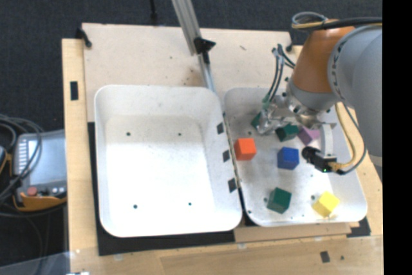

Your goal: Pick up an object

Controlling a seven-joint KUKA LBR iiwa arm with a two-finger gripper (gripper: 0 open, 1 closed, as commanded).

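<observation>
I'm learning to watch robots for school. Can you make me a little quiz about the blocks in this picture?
1. True or false: the orange block lies in the left bin.
2. Which block lies nearest the picture's bottom right corner? A) blue block B) yellow block C) orange block
3. Fill in: the claw hangs over the ____ bin.

Key: 1. false, it lies in the right bin. 2. B. 3. right.

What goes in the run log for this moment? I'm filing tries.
gripper low in right bin | nearest: green block | hold: unclear
</observation>
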